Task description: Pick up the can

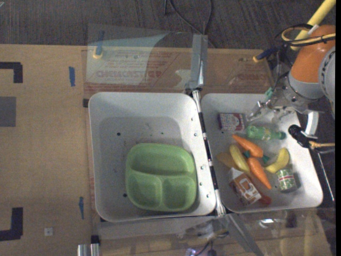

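Camera view: one can point(286, 180), two carrots point(248, 145), two bananas point(238, 158); hand point(265, 107) state unclear.

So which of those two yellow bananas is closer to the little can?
The banana by the right bin's right wall, just above the can. The other banana lies left of the two carrots, nearer the bin's middle.

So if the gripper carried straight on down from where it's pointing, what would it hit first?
Probably the green bottle, lying just below the gripper in the right bin; depth is unclear. The can sits well off that line.
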You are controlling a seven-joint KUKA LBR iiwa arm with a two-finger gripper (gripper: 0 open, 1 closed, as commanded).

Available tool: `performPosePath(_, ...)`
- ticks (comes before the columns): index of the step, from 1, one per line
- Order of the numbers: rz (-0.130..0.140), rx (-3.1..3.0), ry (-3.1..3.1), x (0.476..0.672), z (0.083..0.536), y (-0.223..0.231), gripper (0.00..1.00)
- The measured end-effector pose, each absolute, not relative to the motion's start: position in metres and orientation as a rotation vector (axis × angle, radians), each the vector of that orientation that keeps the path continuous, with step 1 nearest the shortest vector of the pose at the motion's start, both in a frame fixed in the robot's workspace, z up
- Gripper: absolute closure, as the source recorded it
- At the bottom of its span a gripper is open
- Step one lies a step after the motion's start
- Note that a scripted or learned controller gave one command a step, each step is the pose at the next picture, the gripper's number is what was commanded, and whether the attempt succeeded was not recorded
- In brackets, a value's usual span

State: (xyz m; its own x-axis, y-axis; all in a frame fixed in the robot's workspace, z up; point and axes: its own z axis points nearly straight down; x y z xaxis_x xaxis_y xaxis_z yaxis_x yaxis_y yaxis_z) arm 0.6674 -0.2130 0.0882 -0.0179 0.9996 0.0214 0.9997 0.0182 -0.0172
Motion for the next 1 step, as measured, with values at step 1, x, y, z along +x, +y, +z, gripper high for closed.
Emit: performPosePath(1, -0.006, -2.317, -2.121, 0.6624, 0.1191, -0.2207, 0.00)
